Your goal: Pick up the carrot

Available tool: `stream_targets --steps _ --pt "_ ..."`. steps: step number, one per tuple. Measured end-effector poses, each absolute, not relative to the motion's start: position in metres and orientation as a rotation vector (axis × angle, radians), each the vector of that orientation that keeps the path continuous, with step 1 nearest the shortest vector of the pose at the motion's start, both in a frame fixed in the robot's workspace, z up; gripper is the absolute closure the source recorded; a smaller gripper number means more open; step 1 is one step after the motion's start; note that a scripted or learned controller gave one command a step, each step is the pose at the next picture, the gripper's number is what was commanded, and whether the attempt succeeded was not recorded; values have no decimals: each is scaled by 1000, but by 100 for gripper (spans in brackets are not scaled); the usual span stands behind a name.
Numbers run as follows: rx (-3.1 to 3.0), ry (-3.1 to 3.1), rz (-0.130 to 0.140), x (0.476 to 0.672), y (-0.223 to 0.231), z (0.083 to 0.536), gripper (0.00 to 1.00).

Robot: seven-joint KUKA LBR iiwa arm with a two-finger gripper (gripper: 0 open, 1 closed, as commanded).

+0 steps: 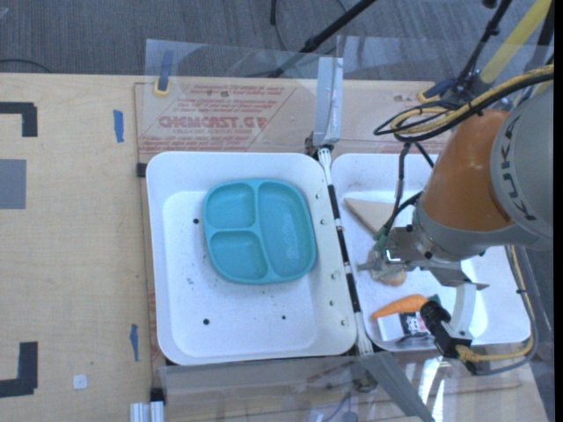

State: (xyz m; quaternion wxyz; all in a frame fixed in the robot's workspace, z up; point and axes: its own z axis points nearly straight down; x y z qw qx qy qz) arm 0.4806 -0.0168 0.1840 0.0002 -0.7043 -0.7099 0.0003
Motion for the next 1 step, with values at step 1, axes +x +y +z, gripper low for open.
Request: stream_targets --steps 1 --pt "-2528 -1866 3 479 -60 184 100"
